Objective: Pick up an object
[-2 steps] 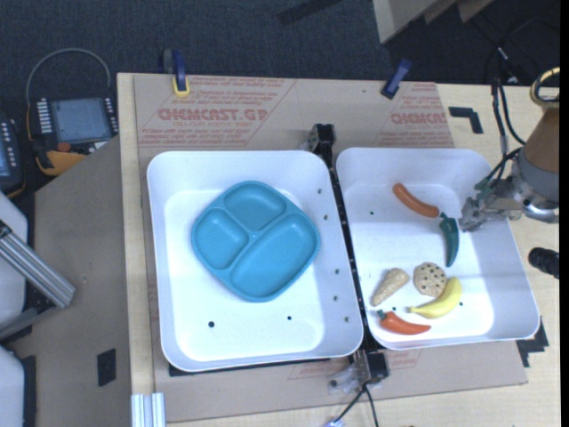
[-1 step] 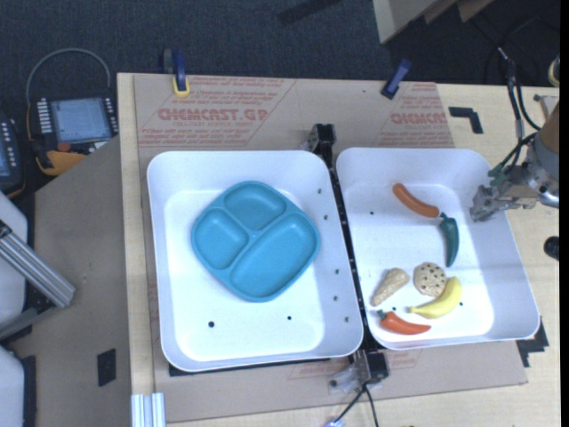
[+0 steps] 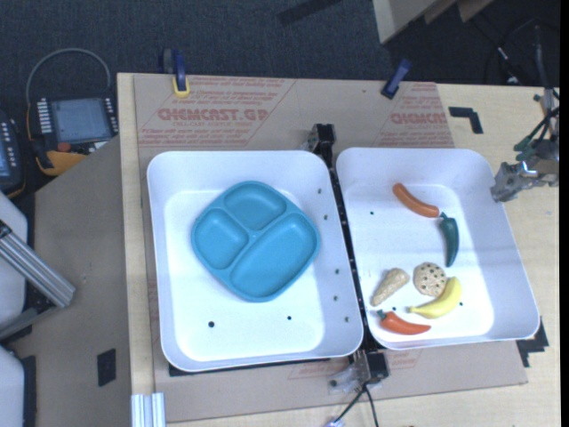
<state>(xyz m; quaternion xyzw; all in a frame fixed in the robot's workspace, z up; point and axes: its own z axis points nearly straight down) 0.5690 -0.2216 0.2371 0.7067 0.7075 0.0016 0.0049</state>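
At the right edge of the worktop (image 3: 133,238), the hand (image 3: 514,178) hovers just outside the right bin's (image 3: 498,238) upper right rim; whether it is open or closed cannot be told; nothing is seen in its grip. Left of and below the hand lie a sausage (image 3: 416,200), a dark green pepper (image 3: 450,238), a cookie (image 3: 429,279), a banana (image 3: 440,302), a beige piece (image 3: 389,285) and a red pepper (image 3: 404,324); far left, the other bin (image 3: 178,238) holds a blue divided plate (image 3: 255,239).
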